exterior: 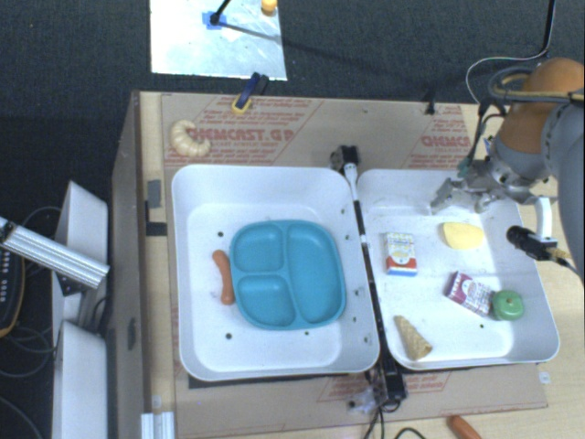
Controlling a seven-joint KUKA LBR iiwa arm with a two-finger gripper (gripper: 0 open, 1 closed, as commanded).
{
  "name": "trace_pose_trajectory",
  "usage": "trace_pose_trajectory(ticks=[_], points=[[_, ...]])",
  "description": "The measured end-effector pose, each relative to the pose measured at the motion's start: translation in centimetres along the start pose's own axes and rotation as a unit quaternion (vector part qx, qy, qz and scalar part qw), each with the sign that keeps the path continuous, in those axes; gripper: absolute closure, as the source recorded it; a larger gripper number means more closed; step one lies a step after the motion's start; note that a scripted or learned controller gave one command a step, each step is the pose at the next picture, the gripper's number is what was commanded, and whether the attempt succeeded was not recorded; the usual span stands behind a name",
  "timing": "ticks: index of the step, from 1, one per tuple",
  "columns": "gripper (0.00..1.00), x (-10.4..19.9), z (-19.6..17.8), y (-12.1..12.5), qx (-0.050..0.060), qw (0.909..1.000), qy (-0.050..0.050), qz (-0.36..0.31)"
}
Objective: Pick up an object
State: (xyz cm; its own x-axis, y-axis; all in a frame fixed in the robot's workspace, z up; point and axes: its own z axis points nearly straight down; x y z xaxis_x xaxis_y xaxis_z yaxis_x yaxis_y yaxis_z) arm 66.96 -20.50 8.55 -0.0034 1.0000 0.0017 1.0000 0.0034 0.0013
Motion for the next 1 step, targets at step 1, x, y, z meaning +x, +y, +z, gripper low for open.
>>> trace_pose_trajectory(ticks=[1], points=[[0.0,1.83,-5.07,-6.34,-0.002,1.0,-0.002,0.001]])
